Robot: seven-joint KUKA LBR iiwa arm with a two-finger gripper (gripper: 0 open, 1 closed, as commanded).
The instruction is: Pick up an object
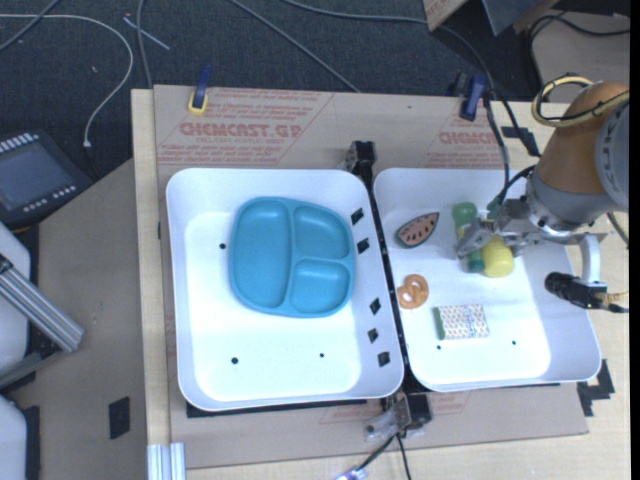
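Note:
The right bin [525, 360] holds several small things. A yellow, lemon-like piece [498, 261] lies near its back right, with a green piece [464, 214] just behind it. My gripper [480, 240] is low over these two, touching or nearly touching the yellow piece on its left side. Whether anything is held is hidden by the wrist. A watermelon-slice toy [417, 229] lies to the left, an orange pretzel-like ring [412, 291] in front of it, and a flat speckled pad with a green edge [461, 321] near the bin's middle front.
The left bin [200, 363] carries a blue divided plate [293, 256] in its back half. A black-clipped divider [372, 268] runs between the bins. The arm [575, 163] comes in over the right bin's back right corner.

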